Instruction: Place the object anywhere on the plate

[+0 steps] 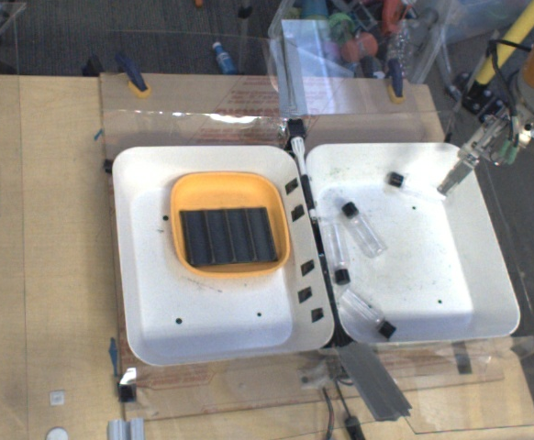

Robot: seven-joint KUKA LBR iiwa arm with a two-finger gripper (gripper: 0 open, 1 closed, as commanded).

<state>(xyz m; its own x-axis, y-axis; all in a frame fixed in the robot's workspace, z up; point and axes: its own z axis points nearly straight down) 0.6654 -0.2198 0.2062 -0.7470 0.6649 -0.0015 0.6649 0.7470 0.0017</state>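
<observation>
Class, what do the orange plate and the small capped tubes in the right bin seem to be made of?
Orange plate: probably plastic, a smooth, evenly coloured rim with a soft sheen; a dark ribbed slab lies on it. Capped tubes: clear plastic or glass, since the bin's white floor shows through; their black caps look like plastic.

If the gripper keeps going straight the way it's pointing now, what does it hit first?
Probably the bare floor of the right bin. The gripper points down-left, with the small black cap further along that line; depth is unclear.
</observation>
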